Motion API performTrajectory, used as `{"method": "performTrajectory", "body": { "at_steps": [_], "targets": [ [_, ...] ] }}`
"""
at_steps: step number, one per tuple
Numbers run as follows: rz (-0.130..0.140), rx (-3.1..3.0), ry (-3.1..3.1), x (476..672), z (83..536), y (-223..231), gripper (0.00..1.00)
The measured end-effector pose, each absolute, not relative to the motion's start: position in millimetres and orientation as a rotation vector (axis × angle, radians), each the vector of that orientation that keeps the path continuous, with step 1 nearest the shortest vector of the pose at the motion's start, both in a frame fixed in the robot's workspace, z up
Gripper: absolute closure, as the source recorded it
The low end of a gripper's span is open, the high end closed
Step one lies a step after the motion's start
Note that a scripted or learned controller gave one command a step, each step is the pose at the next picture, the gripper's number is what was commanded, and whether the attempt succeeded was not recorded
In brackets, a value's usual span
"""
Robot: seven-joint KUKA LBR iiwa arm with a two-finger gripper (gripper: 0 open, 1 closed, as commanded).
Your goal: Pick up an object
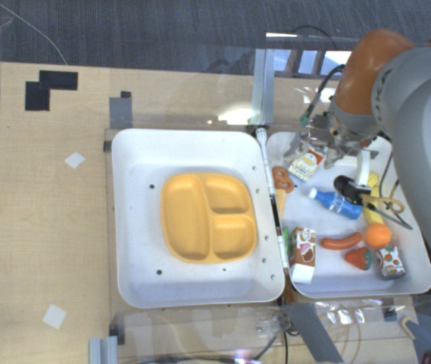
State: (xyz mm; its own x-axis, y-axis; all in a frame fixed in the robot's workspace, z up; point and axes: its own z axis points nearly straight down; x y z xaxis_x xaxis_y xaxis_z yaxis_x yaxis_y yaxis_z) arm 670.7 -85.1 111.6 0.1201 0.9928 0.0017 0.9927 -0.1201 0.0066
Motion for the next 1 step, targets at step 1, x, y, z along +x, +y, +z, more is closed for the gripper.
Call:
{"method": "performTrajectory", "body": {
  "at_steps": [1],
  "targets": [
    [0.005, 2.246, 2.192, 645.7, 97.4, -89.3, 0.00]
  ]
}}
